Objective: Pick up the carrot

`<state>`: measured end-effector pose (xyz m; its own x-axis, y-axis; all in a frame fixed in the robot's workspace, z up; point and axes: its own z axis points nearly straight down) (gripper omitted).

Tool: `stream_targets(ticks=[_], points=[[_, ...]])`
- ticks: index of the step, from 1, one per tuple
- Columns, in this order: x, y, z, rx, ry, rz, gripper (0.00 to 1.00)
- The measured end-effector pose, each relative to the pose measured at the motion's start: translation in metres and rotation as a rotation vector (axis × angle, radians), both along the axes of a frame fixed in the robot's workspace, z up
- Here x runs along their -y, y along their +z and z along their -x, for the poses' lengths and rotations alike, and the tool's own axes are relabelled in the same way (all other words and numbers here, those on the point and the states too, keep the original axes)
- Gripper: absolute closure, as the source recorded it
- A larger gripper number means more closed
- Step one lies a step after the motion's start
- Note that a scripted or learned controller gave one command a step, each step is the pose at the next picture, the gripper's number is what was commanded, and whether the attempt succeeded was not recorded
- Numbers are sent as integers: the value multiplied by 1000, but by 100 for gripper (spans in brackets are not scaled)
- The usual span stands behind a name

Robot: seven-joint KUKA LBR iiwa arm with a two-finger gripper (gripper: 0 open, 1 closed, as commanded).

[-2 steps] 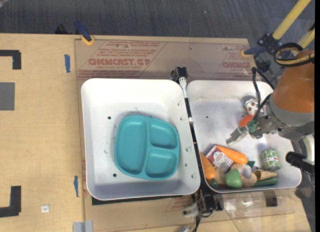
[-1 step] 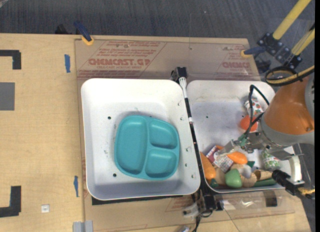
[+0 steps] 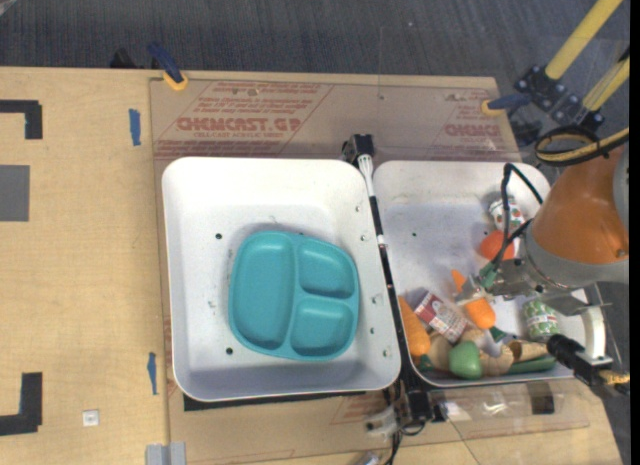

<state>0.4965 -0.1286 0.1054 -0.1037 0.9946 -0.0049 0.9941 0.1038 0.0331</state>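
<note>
Arm (image 3: pixel 580 218) reaches in at right of frame over the right bin (image 3: pixel 430 213); claw (image 3: pixel 497 275) sits low among the clutter, its state unclear; carrot (image 3: pixel 413 331) lies at the bin's lower left; teal tray (image 3: pixel 294 294) in the left bin (image 3: pixel 200 253).

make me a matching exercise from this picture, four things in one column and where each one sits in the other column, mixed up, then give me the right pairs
Things:
1. teal plate
2. carrot
3. green pepper
4. orange band

Places:
A. by the right bin's left wall, near the divider
B. on the arm above the right bin
C. in the left bin
D. at the front of the right bin, among the pile of toy food

Pairs: 1-C, 2-A, 3-D, 4-B
</note>
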Motion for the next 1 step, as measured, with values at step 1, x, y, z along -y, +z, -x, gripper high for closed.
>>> stream_targets(ticks=[1], points=[[-76, 82, 0, -25, 65, -3, 100]])
